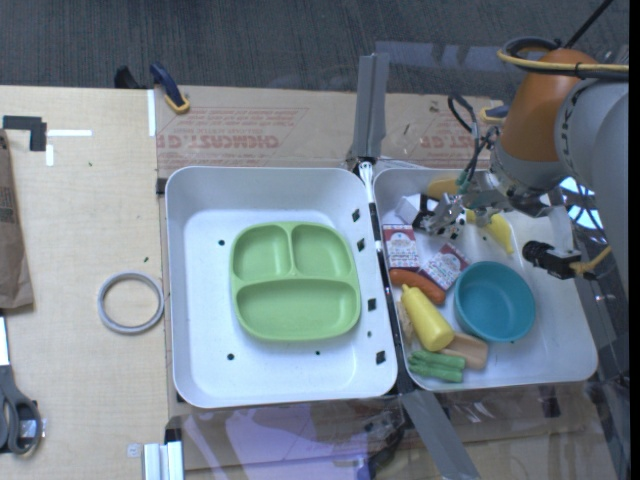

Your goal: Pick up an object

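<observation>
My gripper point(447, 218) sits low over the back of the right bin point(560, 363), among the clutter there, and I cannot tell from this slant how it is set or whether anything is caught in it. The likeliest targets lie right around it: a yellow piece point(442, 186) just behind, another yellow piece point(501, 234) to its side, and small red-and-white packets point(401, 248) in front. My worry is crowding: the packets lie flat and overlap, so a close could skid off them or drag two at once, and the bin's back wall leaves little room to come down square. Further forward the blue bowl point(494, 303), yellow bottle point(427, 320), orange carrot-like toy point(420, 284) and green pod point(436, 367) are packed touching, so a sideways drift could knock them. The left bin point(190, 298) holds a green divided plate point(295, 281). The bench is brown board; a tape ring point(130, 301) lies left, and dark carpet runs behind.
</observation>
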Controlling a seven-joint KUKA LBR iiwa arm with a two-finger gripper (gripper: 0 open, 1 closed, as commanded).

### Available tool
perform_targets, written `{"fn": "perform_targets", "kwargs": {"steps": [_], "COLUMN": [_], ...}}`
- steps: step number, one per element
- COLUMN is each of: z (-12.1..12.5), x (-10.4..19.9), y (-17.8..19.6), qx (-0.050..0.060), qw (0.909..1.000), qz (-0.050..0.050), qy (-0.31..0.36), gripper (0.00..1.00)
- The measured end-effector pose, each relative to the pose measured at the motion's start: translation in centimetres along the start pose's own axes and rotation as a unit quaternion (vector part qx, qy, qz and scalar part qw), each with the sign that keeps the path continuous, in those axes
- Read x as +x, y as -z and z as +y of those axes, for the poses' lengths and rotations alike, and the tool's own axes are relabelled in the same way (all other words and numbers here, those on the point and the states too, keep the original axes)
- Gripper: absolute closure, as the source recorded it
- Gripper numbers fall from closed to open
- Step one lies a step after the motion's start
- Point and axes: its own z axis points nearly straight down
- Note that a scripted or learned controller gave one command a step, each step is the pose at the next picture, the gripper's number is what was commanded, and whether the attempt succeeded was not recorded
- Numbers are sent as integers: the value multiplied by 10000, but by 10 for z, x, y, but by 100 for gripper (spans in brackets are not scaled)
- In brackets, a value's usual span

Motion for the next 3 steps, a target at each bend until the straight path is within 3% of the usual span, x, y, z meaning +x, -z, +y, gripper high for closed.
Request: {"fn": "perform_targets", "kwargs": {"steps": [1,2,3], "z": [-125,-73,-16], "x": [-29,-20,-79], "y": [-9,-9,-4], "qx": [-31,-29,-52], "qw": [9995,10000,10000], "qz": [7,5,33], "qy": [321,-94,66], "gripper": [0,0,0]}}
